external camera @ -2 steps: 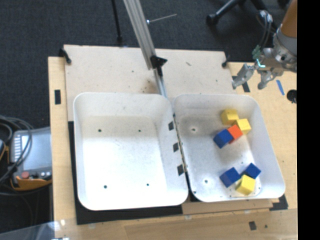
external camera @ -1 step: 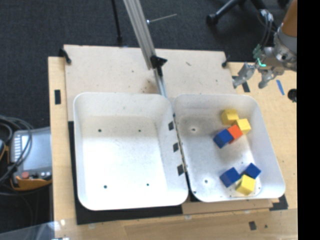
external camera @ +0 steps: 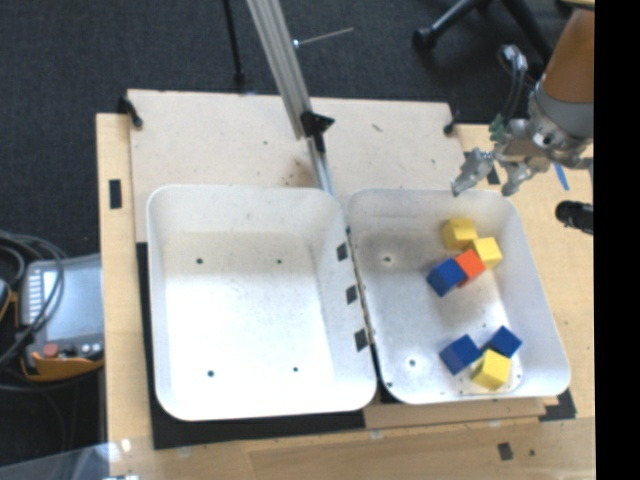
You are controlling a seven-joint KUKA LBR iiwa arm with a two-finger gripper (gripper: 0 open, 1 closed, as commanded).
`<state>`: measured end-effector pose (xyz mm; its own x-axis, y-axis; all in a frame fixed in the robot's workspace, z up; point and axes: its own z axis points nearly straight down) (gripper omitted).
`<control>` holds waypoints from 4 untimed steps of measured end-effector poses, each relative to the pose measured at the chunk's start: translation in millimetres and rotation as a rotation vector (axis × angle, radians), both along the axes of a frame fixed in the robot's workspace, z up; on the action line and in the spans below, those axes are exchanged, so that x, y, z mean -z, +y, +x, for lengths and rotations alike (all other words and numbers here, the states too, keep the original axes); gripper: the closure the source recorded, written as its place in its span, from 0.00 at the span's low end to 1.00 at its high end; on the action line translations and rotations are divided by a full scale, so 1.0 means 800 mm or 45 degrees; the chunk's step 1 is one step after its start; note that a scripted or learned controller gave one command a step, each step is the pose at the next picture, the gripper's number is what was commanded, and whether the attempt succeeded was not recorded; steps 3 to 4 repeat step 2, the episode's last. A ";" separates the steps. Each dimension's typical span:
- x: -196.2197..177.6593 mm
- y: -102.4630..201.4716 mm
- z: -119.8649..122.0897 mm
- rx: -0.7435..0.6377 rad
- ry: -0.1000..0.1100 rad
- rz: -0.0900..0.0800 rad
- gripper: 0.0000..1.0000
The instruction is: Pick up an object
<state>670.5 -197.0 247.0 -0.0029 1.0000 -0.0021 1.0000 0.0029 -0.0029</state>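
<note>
Candidate objects are all in the right bin [external camera: 535, 298], small blocks in two clusters. Upper cluster: yellow block [external camera: 459, 233] near the far wall, a second yellow block [external camera: 488, 252] just beside it, then an orange block [external camera: 470, 265] touching a blue block [external camera: 445, 277] on its left. Lower cluster near the front right corner: blue block [external camera: 460, 354], smaller blue block [external camera: 504, 342], and a yellow block [external camera: 492, 370] in front, all touching or nearly so. No readable print on any block or bin. Left bin [external camera: 170, 268] shows bare white floor with a few dark specks. Gripper [external camera: 492, 175] sits above the far rim of the right bin, near the upper yellow block but apart from it; fingers spread apart, nothing between them. Orange band [external camera: 572, 58] of the arm at the right edge. Aluminium rail [external camera: 282, 53] slants down from the top to the gap between bins. Grey device [external camera: 50, 298] with cables on the left, label too small to read. Chair base [external camera: 480, 3] on the dark carpet at top.
</note>
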 end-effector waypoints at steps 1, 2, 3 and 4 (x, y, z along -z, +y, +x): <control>0.052 0.001 -0.001 0.001 -0.001 0.000 0.00; 0.121 0.001 0.011 -0.005 0.000 0.000 0.00; 0.121 0.001 0.011 -0.005 0.000 0.000 0.00; 0.121 0.001 0.011 -0.005 0.000 0.000 0.00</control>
